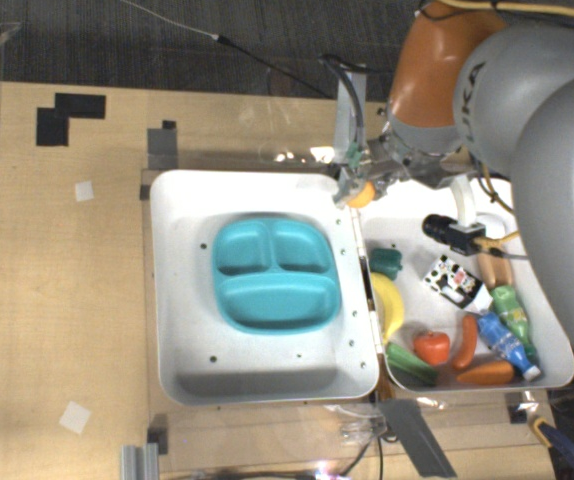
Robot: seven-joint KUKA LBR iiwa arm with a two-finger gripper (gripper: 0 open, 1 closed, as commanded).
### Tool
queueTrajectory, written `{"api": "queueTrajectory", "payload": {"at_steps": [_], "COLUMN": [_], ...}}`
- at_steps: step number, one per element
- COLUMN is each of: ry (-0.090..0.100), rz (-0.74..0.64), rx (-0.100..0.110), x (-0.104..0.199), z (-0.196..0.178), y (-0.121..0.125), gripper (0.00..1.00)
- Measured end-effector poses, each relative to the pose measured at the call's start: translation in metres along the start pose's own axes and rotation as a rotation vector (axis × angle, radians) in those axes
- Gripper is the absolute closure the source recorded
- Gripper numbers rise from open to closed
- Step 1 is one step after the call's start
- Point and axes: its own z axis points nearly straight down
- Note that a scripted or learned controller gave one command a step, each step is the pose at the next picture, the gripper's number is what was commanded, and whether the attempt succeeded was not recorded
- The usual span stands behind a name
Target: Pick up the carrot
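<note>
Carrot [486, 373] is my best reading of the orange, tapered piece lying at the near edge of the right bin [559, 360], just this side of a blue bottle [504, 342] and right of a tomato [431, 348]; a second orange-red piece [466, 339] stands slanted between them, so the identification is a judgement. The gripper [355, 184] sits at the far left corner of that bin, over the divider beside the left bin [172, 298], well apart from the carrot. Something yellow-orange [363, 194] shows at its tip, but whether it is pinched between the fingers I cannot tell, nor whether they are parted or closed.

To do the step well, the arm should travel toward the near side and to the right, high enough to clear the banana [391, 305] and the checkered cube [455, 279]. Descend with the fingers straddling the carrot across its narrow width, avoiding the bottle touching its far side and the bin wall.

The teal plate [272, 273] in the left bin plays no part.
</note>
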Motion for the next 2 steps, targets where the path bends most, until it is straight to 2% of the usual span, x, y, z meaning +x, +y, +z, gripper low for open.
{"api": "queueTrajectory", "payload": {"at_steps": [1,2], "ry": [0.0,-0.004], "rz": [-0.216,-0.307], "rx": [-0.002,-0.004], "x": [0.046,-0.015], "z": [0.008,-0.018], "y": [0.032,0.016], "gripper": [1.0,1.0]}}
